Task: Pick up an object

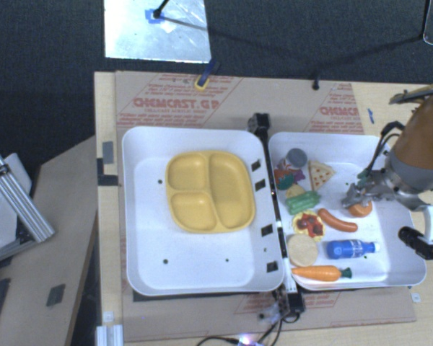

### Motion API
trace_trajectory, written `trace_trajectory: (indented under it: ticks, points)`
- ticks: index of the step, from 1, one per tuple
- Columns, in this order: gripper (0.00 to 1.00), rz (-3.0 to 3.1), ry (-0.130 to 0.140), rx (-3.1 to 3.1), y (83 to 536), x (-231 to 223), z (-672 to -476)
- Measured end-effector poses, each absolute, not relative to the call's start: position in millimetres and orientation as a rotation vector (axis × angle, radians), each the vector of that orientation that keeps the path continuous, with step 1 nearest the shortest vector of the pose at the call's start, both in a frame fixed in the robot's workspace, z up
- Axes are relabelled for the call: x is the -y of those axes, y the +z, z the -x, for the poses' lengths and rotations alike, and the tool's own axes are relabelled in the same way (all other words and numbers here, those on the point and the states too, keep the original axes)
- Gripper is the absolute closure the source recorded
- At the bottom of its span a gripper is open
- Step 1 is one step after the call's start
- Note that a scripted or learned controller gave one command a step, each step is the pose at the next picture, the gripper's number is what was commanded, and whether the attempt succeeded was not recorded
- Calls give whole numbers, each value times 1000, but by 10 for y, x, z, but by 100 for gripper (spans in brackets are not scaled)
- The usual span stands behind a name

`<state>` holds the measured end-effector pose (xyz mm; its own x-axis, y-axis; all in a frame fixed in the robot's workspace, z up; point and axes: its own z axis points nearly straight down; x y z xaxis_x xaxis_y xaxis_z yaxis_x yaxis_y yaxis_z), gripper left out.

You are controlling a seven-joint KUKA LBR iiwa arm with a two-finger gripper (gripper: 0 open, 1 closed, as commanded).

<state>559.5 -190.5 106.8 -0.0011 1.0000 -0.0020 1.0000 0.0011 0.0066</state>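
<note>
My gripper (360, 195) hangs low at the right side of the right bin (400, 265), directly over a small orange piece (360, 210) that it partly hides. To the left of it lie a red sausage (337, 220), a tan triangular slice (320, 173) and a green item (302, 202). Closer to the bin's front edge are a blue bottle (351, 249), a carrot (319, 272), a beige round piece (302, 249) and a small pizza-like disc (308, 224). A grey round cap (296, 156) sits at the back left.
A yellow divided plate (209, 191) lies in the left bin (141, 258). A black divider with clips (273, 193) runs between the two bins. The arm's orange band (426, 135) rises over the right bin's right rim. A metal sheet (157, 20) lies behind the bench.
</note>
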Motion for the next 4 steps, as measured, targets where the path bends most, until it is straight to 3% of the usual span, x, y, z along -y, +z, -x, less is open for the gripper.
trace_trajectory:
  ticks: [3,4]
  points:
    - [100,-2213,3,-2225,2261,1813,-5630]
    - [100,-2211,5,-2232,2353,1260,-5523]
